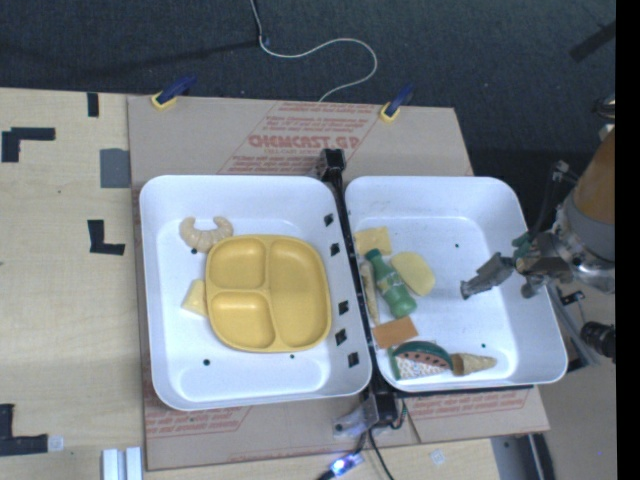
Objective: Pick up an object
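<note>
Desk (60, 268), two bins. Pincer (478, 283): nothing held, opening unclear. Risk: toys crowd divider well left; reach grazes bottle (388, 280).

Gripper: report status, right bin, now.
Gripper over right bin, carrying nothing. Green bottle, watermelon slice lie at bin's left side, untouched. Path between is bare bin floor.
</note>
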{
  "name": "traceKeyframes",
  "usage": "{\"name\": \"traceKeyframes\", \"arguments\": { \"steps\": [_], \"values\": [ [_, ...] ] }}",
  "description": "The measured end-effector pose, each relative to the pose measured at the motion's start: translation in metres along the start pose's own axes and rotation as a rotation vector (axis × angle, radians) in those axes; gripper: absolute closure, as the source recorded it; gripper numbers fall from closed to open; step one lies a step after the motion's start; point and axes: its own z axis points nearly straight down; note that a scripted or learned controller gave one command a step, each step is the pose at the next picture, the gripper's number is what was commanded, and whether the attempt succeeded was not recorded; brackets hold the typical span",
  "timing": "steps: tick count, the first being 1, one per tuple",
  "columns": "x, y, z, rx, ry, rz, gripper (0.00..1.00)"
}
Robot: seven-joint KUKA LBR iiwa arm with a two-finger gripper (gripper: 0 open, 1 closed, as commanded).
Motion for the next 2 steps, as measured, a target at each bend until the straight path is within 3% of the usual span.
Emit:
{"name": "traceKeyframes", "arguments": {
  "steps": [1, 2],
  "values": [
    [0.0, 0.002, -0.006, -0.012, -0.003, -0.004, 0.0],
    [-0.001, 0.008, 0.039, -0.008, -0.002, -0.004, 0.0]
  ]
}}
